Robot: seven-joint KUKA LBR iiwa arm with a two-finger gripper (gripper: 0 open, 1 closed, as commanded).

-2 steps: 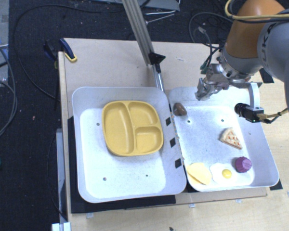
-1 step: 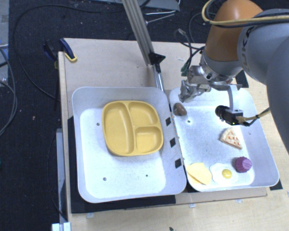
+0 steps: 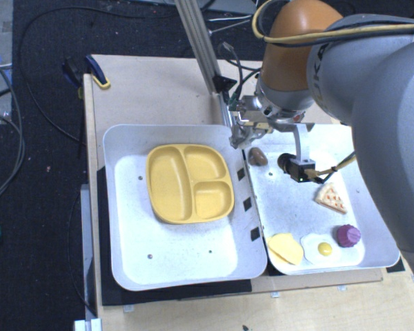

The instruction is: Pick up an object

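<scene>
The two bins meet along a seam in the middle of the bench. The left bin (image 3: 172, 254) has free floor on the near side of the plate (image 3: 190, 183), which lies in its far half. The right bin (image 3: 283, 205) is bare in the middle, and its things lie along the edges.

The arm (image 3: 379, 81) comes in from the right and covers that bin's far right corner. Its orange band (image 3: 297, 33) sits above the wrist, which points down. The gripper (image 3: 239, 138) hangs over the far end of the seam, close to the rims (whether it is released or clenched cannot be told).

The brown piece (image 3: 259, 157) lies in the right bin's far left corner, just beside the gripper and not in its grasp. A pizza slice (image 3: 330, 198) lies near the right wall. Along the near edge lie a yellow slice (image 3: 284, 248), an egg (image 3: 321, 248) and a purple piece (image 3: 348, 236). A slanted metal rail (image 3: 196, 40) stands close behind the gripper.
</scene>
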